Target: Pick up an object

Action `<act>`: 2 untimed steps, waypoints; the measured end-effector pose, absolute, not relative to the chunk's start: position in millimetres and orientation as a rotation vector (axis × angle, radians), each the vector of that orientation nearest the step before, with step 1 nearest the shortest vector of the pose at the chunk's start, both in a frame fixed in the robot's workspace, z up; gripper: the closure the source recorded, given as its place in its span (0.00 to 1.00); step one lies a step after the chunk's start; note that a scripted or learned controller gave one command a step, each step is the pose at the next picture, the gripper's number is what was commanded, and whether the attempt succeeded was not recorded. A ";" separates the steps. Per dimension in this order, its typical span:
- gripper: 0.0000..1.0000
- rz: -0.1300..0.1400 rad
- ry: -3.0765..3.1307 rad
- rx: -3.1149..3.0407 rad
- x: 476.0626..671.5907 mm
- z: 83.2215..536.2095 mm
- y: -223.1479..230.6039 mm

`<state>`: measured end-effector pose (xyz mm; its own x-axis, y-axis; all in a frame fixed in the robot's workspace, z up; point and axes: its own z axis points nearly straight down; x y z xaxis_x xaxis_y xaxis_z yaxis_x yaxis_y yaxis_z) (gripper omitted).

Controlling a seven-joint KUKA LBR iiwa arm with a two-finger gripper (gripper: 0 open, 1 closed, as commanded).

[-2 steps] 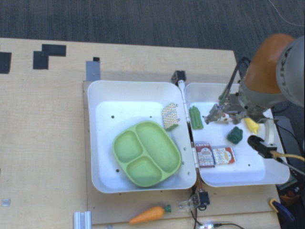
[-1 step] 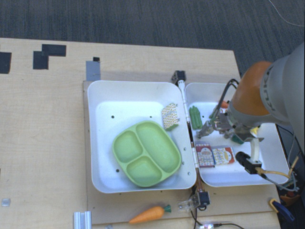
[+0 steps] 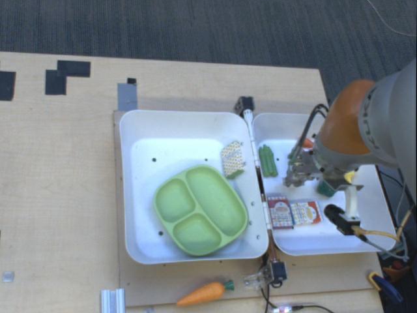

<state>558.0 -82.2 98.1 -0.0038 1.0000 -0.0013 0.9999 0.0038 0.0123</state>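
Hovering over the right bin (image 3: pixel 368 230), the gripper (image 3: pixel 296 175) hangs low near the middle of that bin, at the right of the frame, with the grey arm and its orange band filling the space above and to the right of it. Whether the fingers stand wide or narrow cannot be told from here; the dark metal tip is too small and cluttered to read, and nothing visibly sits between them. The nearest candidates lie around the tip: a green pod-like piece (image 3: pixel 267 160) just to the left and slightly up-frame, its long axis running nearly top to bottom of the frame, close along the wall shared with the left bin (image 3: pixel 130 175); a flat red-and-white packet (image 3: pixel 294 212) just down-frame of the tip, its long axis running left to right; and a small dark green block (image 3: pixel 326 188) to the right, partly hidden under the wrist. By my reading, the green pod is the likelier target, so the coming move turns on a short shift left and a closing line across its narrow width. The left bin holds a green divided plate (image 3: pixel 201 209) and a patterned packet (image 3: pixel 232 158), well apart from the tip. An orange carrot (image 3: pixel 203 293) lies on the table (image 3: pixel 58 194) below the bins.
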 end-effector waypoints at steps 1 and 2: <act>0.00 0.012 2.219 2.211 557.9 97.9 -82.1; 0.00 0.009 2.217 2.214 489.4 87.2 -87.8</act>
<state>489.4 -87.8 87.2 -0.0013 1.0000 -0.0020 0.9999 0.0014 0.0104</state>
